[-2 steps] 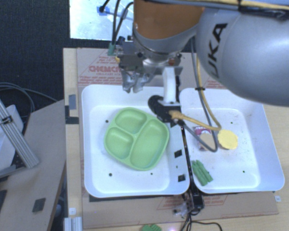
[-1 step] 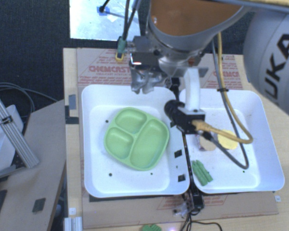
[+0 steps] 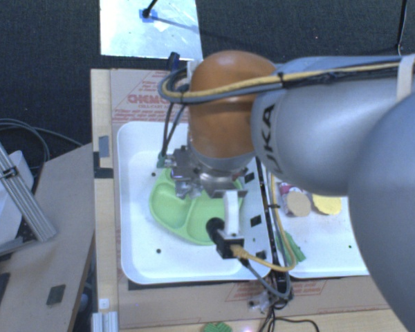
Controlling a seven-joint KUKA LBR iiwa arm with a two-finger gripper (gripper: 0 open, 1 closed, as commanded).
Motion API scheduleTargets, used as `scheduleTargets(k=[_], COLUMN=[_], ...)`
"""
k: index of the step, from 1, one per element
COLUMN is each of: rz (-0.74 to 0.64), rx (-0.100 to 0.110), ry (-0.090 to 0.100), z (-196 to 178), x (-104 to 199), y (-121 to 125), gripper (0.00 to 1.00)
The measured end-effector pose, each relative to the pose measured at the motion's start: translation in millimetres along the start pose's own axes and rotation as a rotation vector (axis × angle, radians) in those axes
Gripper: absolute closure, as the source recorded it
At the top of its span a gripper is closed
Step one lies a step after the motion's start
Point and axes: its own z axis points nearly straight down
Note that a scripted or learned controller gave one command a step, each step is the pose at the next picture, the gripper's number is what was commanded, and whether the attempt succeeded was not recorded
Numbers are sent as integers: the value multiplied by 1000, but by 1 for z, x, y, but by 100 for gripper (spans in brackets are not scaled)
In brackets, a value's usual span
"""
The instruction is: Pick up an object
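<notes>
Grey arm [image 3: 346,137] is hanging straight above the green dish [image 3: 166,211], hiding the jaws; their state I cannot tell.

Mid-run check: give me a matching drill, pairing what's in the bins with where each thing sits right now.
Things:
1. green dish
2. tan disc
3. yellow disc
4. dark green piece

Places:
A. right bin, toward the view's bottom edge
B. left bin
C. right bin, partly hidden by the arm
D. right bin, just left of the yellow disc

Pairs: 1-B, 2-D, 3-C, 4-A
</notes>
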Motion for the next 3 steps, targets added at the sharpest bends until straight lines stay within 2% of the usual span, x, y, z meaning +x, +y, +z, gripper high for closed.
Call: scheduleTargets(k=[1,2,3], rz=[5,1,-15], rx=[-10,-30,-11], ry=[4,9,10], z=[51,-69,-28], x=[-64,-83,16], y=[36,57,14], gripper=[100,100,100])
